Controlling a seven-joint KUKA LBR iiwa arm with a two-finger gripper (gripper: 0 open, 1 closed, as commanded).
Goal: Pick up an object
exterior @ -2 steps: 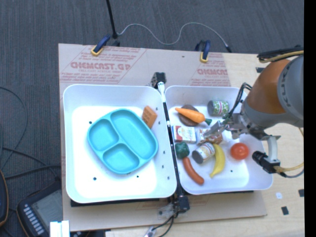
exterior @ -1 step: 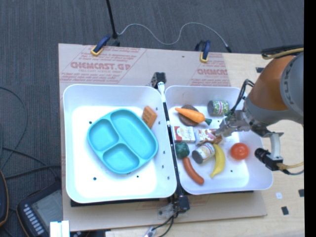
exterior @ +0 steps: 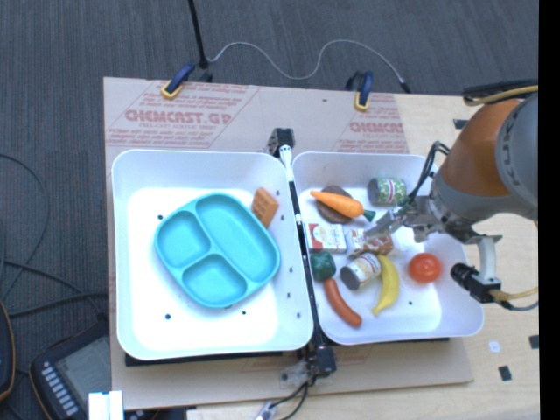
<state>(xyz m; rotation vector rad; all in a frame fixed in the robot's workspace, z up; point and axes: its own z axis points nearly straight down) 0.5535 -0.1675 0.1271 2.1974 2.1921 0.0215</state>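
Camera view: gripper sits low in the right bin, can't tell how it's set. Just at its 7 o'clock lies a small carton, red and white with green print. Orange carrot at 11, yellow banana at 6, red tomato at 4.

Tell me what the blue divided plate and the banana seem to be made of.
The blue divided plate looks like moulded plastic: one even colour, rounded compartment edges, soft sheen. The banana is probably a plastic toy, smooth and uniformly yellow, though real fruit cannot be excluded.
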